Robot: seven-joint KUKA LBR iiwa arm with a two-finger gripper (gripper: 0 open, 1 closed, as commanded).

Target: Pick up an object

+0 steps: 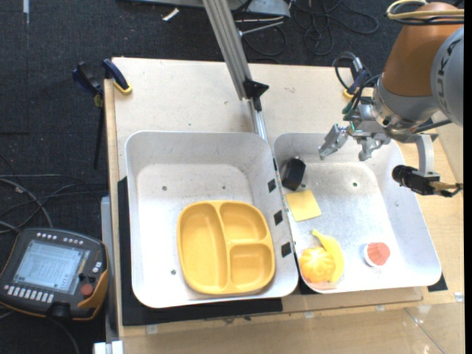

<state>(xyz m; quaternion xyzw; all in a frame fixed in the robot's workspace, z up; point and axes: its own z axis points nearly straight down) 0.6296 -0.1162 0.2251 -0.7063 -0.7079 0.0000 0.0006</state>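
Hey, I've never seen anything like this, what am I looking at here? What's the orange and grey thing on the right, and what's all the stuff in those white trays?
One camera, fixed above a bench, looks down at a slant. The orange and grey thing is a robot arm reaching in from the right. At its tip is a two-finger gripper, its hand; the fingers look spread and nothing is between them, so it holds nothing.

Two shallow white bins sit side by side. The left bin holds a yellow plate with three compartments. The right bin holds a small black object, a flat yellow square, yellow and orange toy fruit and a small red and white piece.

The grey box at lower left looks like the robot's handheld controller.
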